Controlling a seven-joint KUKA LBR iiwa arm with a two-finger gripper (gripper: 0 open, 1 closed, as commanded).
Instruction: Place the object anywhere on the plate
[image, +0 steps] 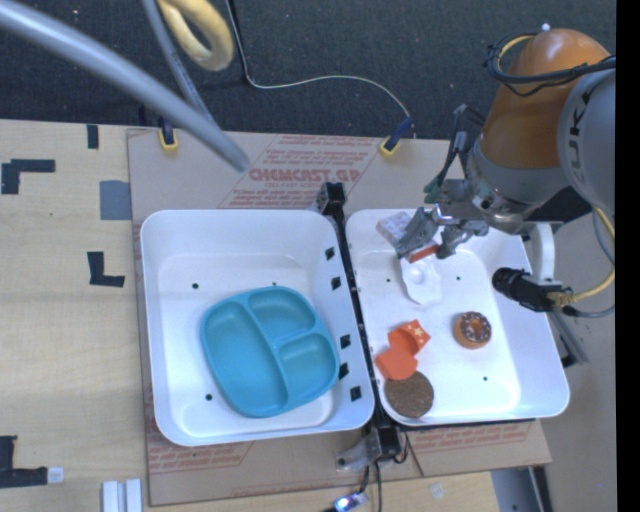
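plate (268, 350): blue, three compartments, lying in left bin (175, 300). candidate objects in right bin (520, 390): white lump (422, 282), orange piece (404, 350), brown disc (410, 394), doughnut-like item (472, 329). gripper (428, 238) low over right bin's far end, just above white lump; arm entering from right, wrist tilted. fingers: open or closed cannot be told. advice: centre over one item, descend straight, close fully before lifting.
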